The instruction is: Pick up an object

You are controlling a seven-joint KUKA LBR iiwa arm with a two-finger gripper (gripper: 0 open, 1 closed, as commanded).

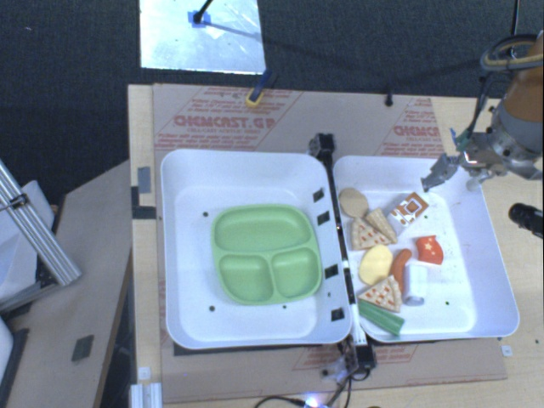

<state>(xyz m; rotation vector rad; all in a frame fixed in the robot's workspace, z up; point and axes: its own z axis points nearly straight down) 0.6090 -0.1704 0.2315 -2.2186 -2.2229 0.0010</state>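
It was a robotics lab. A bare wooden bench (102, 219) carried a printed cardboard sheet (225, 119) under two white bins (246, 167), a cable ran to a metal plate (202, 24) on dark carpet (68, 58), and aluminium framing (30, 228) stood by the bench's left edge.

- The bench (144, 228) is pale wood, topped by a printed cardboard sheet (280, 117).
- Two shallow white bins sit side by side on the sheet: the left bin (183, 185) and, touching it along a black hinge strip (336, 236), the right bin (489, 253).
- A yellow clip (254, 99) lies behind the left bin, at the sheet's far edge.
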